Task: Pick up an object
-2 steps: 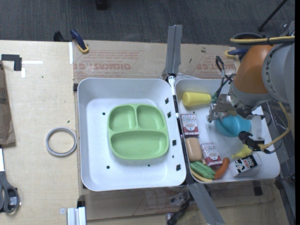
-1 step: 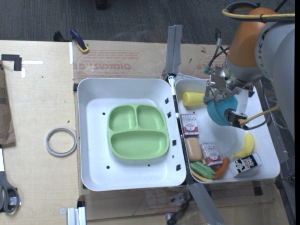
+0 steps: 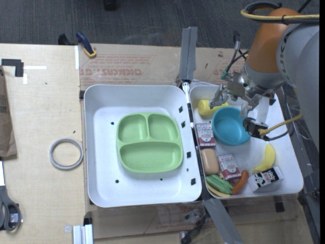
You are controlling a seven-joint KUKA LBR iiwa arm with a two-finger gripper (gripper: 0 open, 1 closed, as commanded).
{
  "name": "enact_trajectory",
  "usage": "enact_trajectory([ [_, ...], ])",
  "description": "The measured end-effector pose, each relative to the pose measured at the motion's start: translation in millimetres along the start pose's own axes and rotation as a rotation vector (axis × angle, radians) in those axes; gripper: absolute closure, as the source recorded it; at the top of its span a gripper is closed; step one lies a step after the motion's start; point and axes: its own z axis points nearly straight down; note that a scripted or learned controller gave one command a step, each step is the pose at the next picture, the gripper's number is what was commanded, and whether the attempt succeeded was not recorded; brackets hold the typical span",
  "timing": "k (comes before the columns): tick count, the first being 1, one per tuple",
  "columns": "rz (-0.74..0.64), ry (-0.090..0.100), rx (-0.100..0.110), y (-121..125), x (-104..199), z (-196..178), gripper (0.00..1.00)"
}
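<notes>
Jaw state cannot be determined: the gripper (image 3: pixel 234 96) hangs over the far end of the right bin (image 3: pixel 287 179), just above the blue bowl (image 3: pixel 231 125) and beside a yellow object (image 3: pixel 204 107) that is partly hidden. Both bins are smooth white plastic on a pale wooden bench (image 3: pixel 40 116); dark carpet lies beyond. A green divided plate (image 3: pixel 150 142) sits centred in the left bin (image 3: pixel 96 136). A banana (image 3: pixel 265 158), small cartons and a sausage crowd the right bin's near end.

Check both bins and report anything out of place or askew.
Nothing looks spilled or damaged. The green divided plate lies flat in the left bin. The right bin is crowded: the blue bowl, banana and small cartons lie jumbled together.
</notes>
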Motion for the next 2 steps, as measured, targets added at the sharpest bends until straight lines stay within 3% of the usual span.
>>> enact_trajectory([
  [1, -0.243, -0.001, 0.007, 40.2, -39.6, 101.0, 0.0],
  [2, -0.243, -0.003, -0.001, 42.9, -40.9, 87.7, 1.0],
])
